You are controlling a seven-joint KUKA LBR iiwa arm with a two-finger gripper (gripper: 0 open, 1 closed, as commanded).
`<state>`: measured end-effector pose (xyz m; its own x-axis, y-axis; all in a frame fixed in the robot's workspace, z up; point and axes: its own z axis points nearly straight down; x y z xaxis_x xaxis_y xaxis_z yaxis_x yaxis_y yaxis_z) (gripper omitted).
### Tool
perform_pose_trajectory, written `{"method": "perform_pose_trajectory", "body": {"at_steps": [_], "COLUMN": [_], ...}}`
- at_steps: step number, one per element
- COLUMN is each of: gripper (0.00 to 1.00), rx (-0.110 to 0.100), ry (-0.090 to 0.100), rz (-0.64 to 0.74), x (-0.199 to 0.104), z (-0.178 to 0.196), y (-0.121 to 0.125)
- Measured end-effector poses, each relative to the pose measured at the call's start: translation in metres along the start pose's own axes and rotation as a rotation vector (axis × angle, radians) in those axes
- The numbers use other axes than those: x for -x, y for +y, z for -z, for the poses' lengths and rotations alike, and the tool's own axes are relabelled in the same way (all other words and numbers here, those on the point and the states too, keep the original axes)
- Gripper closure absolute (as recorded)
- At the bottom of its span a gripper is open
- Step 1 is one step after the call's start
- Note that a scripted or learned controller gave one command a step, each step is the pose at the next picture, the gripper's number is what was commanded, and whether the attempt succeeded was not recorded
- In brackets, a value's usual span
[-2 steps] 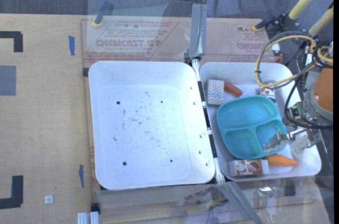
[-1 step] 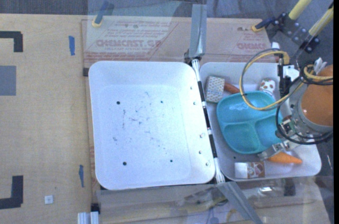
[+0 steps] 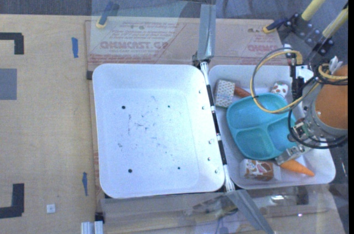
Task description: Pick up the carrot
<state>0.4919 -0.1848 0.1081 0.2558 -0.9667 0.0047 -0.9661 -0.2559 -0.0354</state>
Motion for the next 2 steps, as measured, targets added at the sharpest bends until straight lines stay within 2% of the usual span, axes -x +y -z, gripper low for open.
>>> {"method": "perform_pose_trajectory", "body": {"at_steps": [1, 2], "gripper": [1.00, 0.00], "rx": [0.034, 0.035], "ry": [-0.010, -0.010], "rz": [0.118, 0.115], "x": [0.0559, 0.0544], "z": [0.1082, 0.1080], "y": [-0.0374, -0.0363]}}
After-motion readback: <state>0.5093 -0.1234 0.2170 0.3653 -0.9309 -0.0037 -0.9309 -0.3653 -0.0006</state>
